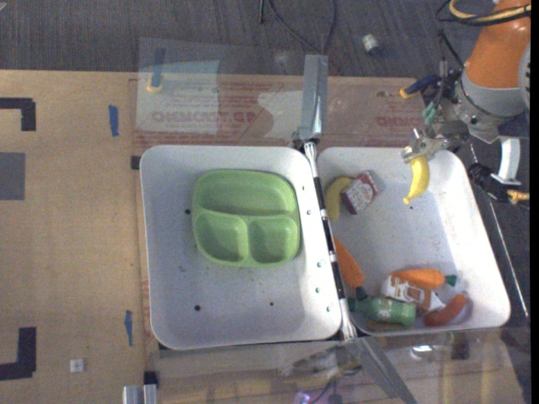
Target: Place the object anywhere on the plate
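The green divided plate [246, 217] sits in the left bin [168, 310], toward that bin's far half, with three compartments: one long one along the far side and two smaller ones on the near side. All other places here are given relative to this plate.

Well to the right of the plate, over the far part of the right bin [484, 251], the gripper [424, 147] is closed on the top end of a yellow banana [416, 179], which hangs roughly upright below the fingers, lifted above the bin floor. The grey arm with its orange band [498, 57] reaches in from farther right and beyond.

Just right of the plate, past the divider between the bins, a second yellow banana-like piece [336, 195] lies against the right bin's left wall, touching a small dark red and white carton [360, 192]. Right of the plate and nearer the camera, an orange carrot [348, 264] lies along the same wall. Farther to the near right lies a cluster: a green bottle [385, 310], a white and orange packet [408, 292], another orange carrot [423, 277] and a dark red sausage-shaped item [446, 310], close together near the bin's front corner
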Motion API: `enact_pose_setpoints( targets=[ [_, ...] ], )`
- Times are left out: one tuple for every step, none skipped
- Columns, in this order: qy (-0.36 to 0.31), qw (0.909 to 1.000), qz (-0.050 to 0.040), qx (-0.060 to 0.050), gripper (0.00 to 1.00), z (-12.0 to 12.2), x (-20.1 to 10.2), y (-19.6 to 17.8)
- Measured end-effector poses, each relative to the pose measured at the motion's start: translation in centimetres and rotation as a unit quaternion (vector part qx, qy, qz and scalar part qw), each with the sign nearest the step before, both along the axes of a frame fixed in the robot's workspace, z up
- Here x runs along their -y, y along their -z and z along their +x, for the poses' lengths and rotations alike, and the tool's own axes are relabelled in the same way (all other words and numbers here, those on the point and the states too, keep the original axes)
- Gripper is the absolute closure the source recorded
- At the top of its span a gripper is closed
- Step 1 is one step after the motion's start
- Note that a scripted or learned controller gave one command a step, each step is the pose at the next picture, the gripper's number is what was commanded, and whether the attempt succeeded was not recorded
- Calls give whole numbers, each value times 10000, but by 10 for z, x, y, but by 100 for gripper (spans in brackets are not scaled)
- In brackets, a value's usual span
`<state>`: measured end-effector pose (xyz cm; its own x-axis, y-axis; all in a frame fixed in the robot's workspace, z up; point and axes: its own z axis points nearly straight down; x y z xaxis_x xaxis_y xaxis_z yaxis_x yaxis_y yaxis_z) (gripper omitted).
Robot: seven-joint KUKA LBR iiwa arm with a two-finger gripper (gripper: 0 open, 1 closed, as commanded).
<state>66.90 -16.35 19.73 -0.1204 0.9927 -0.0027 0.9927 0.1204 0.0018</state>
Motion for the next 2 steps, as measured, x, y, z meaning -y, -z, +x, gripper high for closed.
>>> enact_pose_setpoints(
  targets=[
    [469,9989,18,-16,100,-2,-93,12],
    [-359,9994,13,-8,100,-2,-175,3]
  ],
)
